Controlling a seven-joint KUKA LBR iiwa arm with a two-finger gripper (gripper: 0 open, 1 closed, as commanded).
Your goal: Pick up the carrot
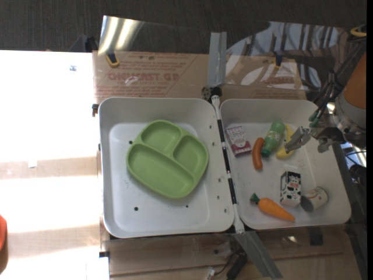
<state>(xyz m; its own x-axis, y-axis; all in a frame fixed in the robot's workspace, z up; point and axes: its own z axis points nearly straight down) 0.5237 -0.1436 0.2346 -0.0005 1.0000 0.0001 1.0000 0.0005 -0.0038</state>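
Carrot (275, 209) lies near the front rim of the right bin (326, 219), green top pointing left, with the carton (291, 188) just behind it and a small cup (315, 198) to its right. Watch that crowding: you could clip the carton or pinch it instead. Farther back an orange sausage (257, 154), green bottle (272, 137) and banana (286, 150) could fool the program. Gripper (300, 139) hangs over the banana; fingers look parted and hold nothing. Green plate (168, 158) sits in the left bin.
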